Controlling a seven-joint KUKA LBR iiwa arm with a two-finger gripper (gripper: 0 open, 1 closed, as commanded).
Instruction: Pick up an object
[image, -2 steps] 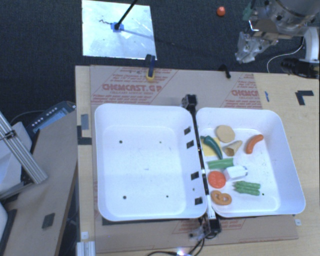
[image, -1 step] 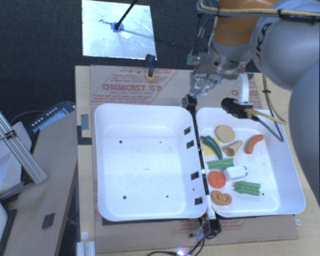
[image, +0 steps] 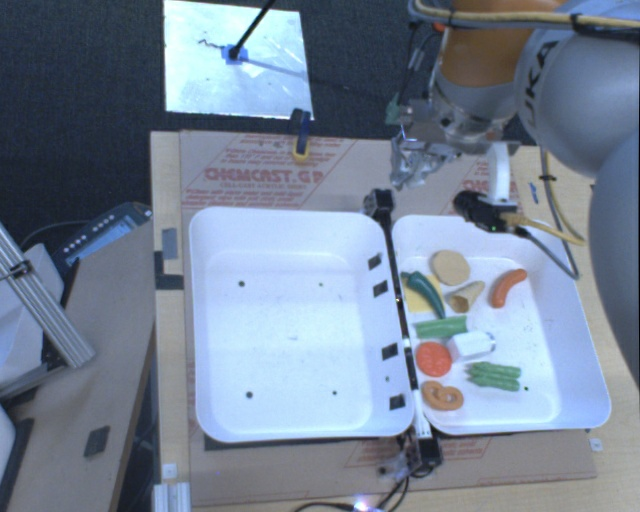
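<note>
The right bin (image: 570, 330) holds several small toy foods: a tan round piece (image: 450, 267), a dark green pepper (image: 425, 293), a tan cone (image: 465, 296), a red sausage (image: 507, 287), a green pod (image: 440, 327), a red tomato (image: 433, 359), a white block (image: 470, 345), green beans (image: 494, 375) and an orange ring slice (image: 442, 397). My gripper (image: 410, 178) hangs high over the far edge of the bench, beyond the bins' back rims and near the divider. Nothing shows in it.
The left bin (image: 290, 320) lies beside the right one, joined by a black-clipped divider (image: 395, 300). A shiny metal sheet (image: 238, 60) lies at the back left. A yellow and blue clamp (image: 300, 135) stands on the board behind the left bin.
</note>
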